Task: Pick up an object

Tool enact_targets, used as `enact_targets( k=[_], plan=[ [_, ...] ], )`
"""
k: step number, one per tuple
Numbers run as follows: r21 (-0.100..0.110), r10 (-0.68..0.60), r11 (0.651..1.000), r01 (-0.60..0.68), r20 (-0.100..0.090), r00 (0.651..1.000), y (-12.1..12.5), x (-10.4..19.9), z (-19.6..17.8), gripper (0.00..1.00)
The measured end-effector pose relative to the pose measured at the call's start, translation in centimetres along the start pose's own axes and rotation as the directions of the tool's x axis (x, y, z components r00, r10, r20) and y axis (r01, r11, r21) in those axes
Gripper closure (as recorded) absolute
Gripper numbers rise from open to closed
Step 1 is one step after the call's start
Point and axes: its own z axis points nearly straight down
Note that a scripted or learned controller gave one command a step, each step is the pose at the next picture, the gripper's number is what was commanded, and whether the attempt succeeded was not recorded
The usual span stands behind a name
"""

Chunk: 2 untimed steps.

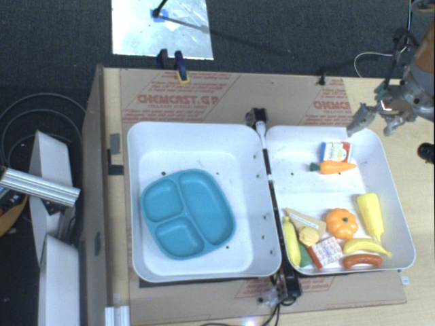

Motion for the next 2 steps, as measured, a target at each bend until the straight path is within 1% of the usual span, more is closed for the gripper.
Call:
enact_targets(
  k=[1,2],
  plan=[
    [0.012,0.006,1.000,-0.006,-0.002,1.000,-2.6,-3.7,11.2,0.00],
    [0.007,0.004,1.000,-0.004,-0.004,1.000,-7.9,-1.6,19.5,0.00]
  ],
)
